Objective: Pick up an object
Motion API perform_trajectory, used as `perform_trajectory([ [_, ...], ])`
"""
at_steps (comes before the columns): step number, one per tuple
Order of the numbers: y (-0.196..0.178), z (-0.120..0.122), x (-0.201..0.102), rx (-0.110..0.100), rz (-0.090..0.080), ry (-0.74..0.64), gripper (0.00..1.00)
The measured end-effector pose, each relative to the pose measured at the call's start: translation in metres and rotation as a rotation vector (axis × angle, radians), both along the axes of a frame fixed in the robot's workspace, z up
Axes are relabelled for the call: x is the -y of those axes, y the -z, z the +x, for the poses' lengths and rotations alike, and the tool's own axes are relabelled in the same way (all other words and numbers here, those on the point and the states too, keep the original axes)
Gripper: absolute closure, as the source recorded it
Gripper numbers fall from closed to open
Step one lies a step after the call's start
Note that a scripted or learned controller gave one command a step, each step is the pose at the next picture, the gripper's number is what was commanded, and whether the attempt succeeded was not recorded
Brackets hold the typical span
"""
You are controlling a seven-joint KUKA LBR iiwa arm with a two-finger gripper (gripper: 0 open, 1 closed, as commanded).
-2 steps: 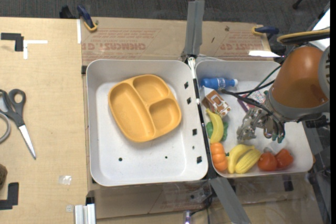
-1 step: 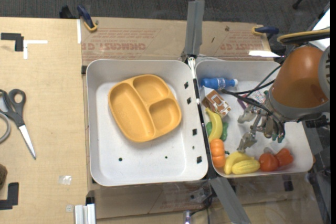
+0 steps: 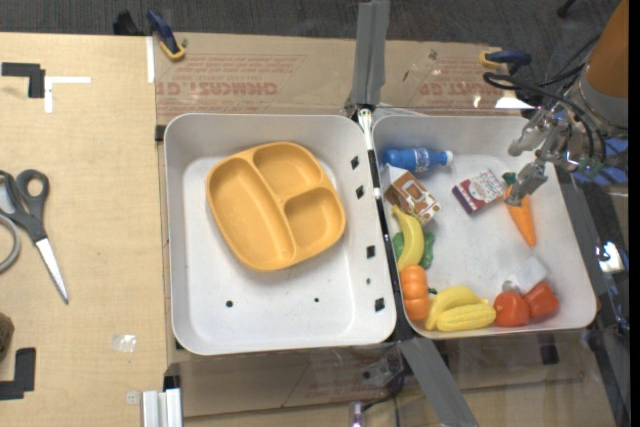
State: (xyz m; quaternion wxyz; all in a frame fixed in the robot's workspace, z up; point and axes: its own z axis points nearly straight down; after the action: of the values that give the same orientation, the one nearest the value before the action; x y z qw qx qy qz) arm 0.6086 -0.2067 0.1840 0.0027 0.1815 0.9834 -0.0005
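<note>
Nearest, along the front wall of the right shallow white bin (image 3: 575, 245), lie a red plastic toy tomato (image 3: 512, 309), a yellow toy banana bunch (image 3: 462, 308) and a small orange toy pumpkin (image 3: 413, 282). Farther in, toward the bin's right wall, lies the small orange plastic toy carrot (image 3: 524, 221), apart from the other toys. It looks the likeliest target.

It is probably light, hollow and stiff, and its smooth tapered skin may slip out of a squeeze. The thick upper part, just below the green top, is the best place to grip, across its width. Its long axis runs roughly near to far, with the pointed tip toward the near side and slightly right and the green end away.

The grey two-finger gripper (image 3: 527, 163) hangs over that green end. Its fingers (image 3: 530, 179) seem spread, pinching nothing, and the lower one is at the carrot's top.
</note>
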Motion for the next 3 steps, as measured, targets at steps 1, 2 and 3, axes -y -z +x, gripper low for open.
perform_trajectory([
  [1,0.0906,0.002,0.0147,0.0,0.0,-0.019,0.0],
  [2,0.0899,0.0039,0.0154,0.002,0.001,0.056,0.0],
  [3,0.0893,0.0075,0.0157,0.003,0.001,0.127,0.0],
])
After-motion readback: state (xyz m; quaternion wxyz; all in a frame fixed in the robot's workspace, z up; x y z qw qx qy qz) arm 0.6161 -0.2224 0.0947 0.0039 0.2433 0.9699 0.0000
